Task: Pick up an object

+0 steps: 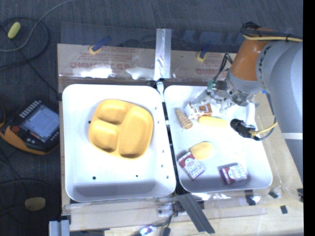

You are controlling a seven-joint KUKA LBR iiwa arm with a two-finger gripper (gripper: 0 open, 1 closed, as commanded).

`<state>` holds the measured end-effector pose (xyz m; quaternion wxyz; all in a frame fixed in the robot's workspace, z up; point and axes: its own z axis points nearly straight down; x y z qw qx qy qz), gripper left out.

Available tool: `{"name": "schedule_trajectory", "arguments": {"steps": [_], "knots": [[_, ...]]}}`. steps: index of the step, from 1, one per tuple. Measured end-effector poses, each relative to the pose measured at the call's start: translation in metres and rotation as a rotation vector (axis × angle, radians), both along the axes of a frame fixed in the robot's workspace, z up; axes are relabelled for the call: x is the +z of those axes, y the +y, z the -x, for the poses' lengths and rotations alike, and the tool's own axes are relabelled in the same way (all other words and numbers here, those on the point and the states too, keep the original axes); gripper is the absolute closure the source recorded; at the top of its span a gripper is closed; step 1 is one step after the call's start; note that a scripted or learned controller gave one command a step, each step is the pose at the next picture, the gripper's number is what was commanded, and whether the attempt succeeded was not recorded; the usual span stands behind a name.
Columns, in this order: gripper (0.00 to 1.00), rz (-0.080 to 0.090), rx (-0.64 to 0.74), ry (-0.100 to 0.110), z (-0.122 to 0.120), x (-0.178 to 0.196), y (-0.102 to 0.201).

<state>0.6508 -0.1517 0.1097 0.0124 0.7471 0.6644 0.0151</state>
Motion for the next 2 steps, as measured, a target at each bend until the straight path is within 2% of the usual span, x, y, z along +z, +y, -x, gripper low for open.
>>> {"name": "schedule_trajectory", "arguments": {"steps": [1,2], "knots": [[0.0,0.012,0.084,-0.001,-0.0054,0.0003,-0.0009],[0.0,0.011,0.154,-0.002,-0.0089,0.0003,-0.0047]]}}
